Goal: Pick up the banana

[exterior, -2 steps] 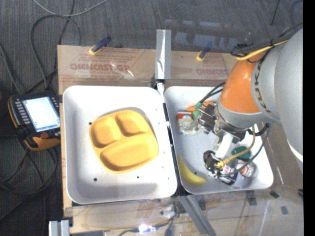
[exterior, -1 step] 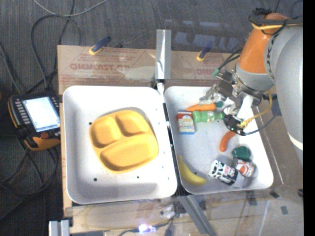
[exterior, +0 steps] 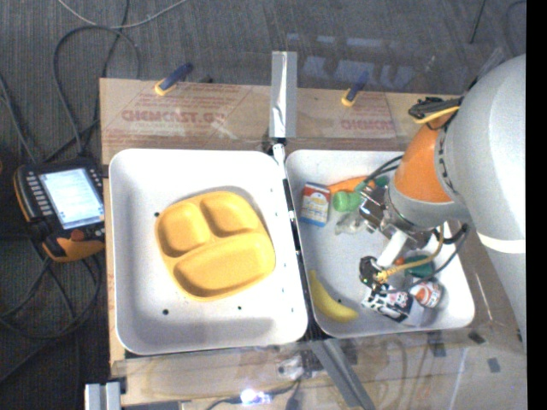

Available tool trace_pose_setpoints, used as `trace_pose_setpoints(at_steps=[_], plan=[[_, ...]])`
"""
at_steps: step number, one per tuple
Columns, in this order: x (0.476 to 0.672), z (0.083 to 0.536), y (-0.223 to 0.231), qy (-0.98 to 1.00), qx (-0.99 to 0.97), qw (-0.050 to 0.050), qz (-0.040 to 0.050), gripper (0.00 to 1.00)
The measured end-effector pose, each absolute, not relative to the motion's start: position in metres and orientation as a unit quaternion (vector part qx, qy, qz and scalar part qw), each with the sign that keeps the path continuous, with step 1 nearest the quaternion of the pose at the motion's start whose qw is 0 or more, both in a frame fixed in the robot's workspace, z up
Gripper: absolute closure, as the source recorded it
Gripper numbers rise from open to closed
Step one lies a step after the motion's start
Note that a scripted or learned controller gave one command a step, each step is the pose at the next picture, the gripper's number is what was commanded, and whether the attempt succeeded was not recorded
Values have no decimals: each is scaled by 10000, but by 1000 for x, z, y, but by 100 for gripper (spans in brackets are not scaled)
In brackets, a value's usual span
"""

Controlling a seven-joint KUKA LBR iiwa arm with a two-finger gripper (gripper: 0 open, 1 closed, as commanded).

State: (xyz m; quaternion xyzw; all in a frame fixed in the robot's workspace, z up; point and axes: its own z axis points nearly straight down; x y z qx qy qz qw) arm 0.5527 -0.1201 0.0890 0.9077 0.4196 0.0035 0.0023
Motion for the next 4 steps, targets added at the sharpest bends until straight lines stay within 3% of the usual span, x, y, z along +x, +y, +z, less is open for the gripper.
trace_pose_setpoints(at_steps=[1, 2, 3, 4], plan=[[600, 104, -94, 3783, 9257, 0, -27, 0], [651, 184, -34, 3599, 9330, 11, -24, 0], [641, 228, -48, 3824, 9240, 10, -27, 0], [607, 358, 39, 2807, 9598, 13, -16, 0]])
